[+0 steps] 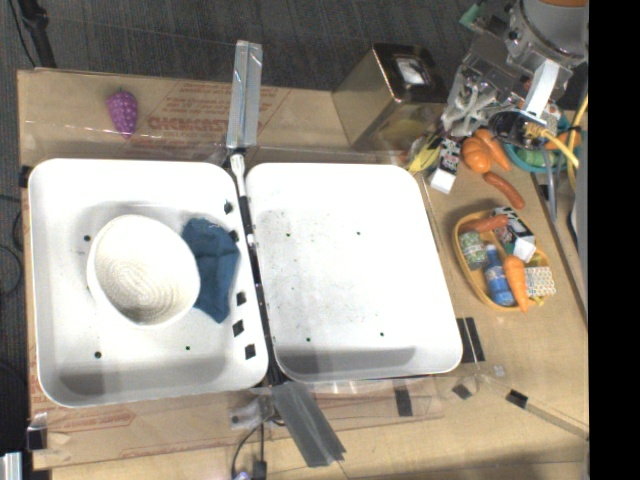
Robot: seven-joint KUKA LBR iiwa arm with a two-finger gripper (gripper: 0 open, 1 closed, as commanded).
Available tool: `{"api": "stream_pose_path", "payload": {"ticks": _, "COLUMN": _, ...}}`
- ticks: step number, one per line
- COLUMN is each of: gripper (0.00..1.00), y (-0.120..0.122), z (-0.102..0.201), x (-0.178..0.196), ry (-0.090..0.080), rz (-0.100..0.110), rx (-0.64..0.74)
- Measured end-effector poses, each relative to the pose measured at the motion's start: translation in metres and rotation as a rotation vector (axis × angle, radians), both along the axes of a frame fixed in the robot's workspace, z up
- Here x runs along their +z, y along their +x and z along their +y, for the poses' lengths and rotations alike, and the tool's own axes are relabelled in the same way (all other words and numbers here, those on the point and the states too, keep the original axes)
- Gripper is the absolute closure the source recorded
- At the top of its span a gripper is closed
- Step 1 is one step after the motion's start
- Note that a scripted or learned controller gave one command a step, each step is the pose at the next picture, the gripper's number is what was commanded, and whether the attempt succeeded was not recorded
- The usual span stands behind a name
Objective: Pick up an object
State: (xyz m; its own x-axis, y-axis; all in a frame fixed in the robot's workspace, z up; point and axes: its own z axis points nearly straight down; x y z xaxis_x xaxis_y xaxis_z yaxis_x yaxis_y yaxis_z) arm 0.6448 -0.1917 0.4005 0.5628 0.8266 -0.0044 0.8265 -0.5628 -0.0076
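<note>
Objects for picking lie in the left bin: pale domed thing, perhaps a woven hat or bowl, resting upside down near the middle, with a blue cloth crumpled against its right side, touching it and perhaps tucked slightly under its edge. Probably tossed there loosely, hence the crumple and the overlap; either one a fair target, though the cloth looks the easier pinch. Right bin beside it, sharing the middle wall, showing scuffs and small dark holes in its floor. Well apart from both bins, at the upper right corner: gripper hanging over the bench, amid cables and small clutter, apparently parked off to the side so the bins stay unobstructed. Jaws lost against that tangle, so cannot tell whether apart or together; nothing visibly between them. Just below, orange carrot-like toys, and further down a yellow tray of small toys, set aside on the bench. Purple lump alone at upper left, outside the bins. Brown box behind the right bin. Arm cut off by the top edge, with just its grey wrist and orange band visible. Task judged not yet begun.
</note>
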Motion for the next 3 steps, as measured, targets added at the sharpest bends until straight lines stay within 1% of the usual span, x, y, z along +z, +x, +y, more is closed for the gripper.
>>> {"api": "stream_pose_path", "payload": {"ticks": 1, "gripper": 1.0, "y": 0.013, "z": 0.064, "x": 0.02, "ry": -0.003, "rz": -0.005, "rx": -0.247}}
{"api": "stream_pose_path", "payload": {"ticks": 2, "gripper": 1.0, "y": -0.006, "z": 0.158, "x": -0.056, "ry": -0.004, "rz": -0.001, "rx": -0.499}}
{"api": "stream_pose_path", "payload": {"ticks": 3, "gripper": 0.0, "y": -0.006, "z": 0.158, "x": -0.056, "ry": -0.004, "rz": -0.001, "rx": -0.499}}
